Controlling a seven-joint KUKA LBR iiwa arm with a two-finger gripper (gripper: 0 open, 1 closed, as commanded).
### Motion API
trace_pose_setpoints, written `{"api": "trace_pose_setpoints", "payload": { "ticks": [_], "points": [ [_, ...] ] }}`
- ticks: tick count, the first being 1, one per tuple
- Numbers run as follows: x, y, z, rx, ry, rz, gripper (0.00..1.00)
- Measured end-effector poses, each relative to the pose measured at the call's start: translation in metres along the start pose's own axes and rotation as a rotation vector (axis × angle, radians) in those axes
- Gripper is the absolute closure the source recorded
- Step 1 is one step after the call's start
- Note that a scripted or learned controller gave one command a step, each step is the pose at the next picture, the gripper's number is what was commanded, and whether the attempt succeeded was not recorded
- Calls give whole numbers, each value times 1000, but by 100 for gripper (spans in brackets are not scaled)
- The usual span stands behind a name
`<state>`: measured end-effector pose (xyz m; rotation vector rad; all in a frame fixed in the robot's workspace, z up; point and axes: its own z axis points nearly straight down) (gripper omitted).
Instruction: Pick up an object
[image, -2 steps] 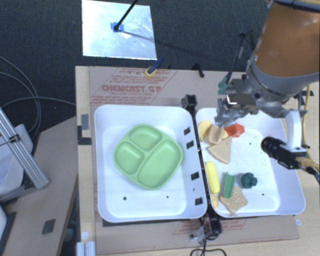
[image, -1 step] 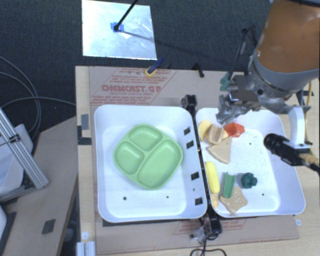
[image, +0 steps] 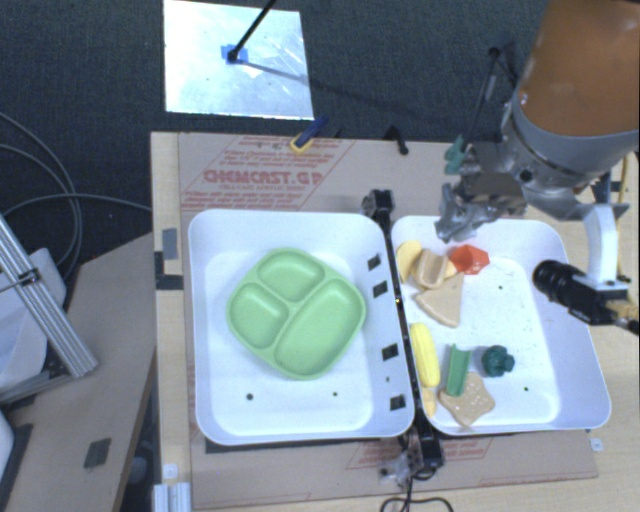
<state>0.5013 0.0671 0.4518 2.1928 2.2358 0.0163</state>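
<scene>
My gripper (image: 456, 226) hangs over the far edge of the right bin (image: 560, 330), just above and left of a red piece (image: 468, 260). Nothing shows between its fingers. Close by lie a yellow piece (image: 408, 258), a tan rounded piece (image: 431, 268) and a tan wedge (image: 443, 300). Nearer the front of the same bin are a yellow corn cob (image: 425, 354), a green stick (image: 456, 368), a dark teal piece (image: 496, 360) and a tan toast slice (image: 468, 402).
The left bin (image: 215, 300) holds a green divided plate (image: 296, 312). A black cylinder on a white bracket (image: 572, 286) reaches over the right bin's right side. Cardboard lies under both bins, and cables run at the far left.
</scene>
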Motion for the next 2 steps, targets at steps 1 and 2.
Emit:
{"api": "trace_pose_setpoints", "payload": {
  "ticks": [1,2],
  "points": [
    [0,1,-11,-3,0,-5,100],
    [-55,-18,80,20,-2,25,100]
  ]
}}
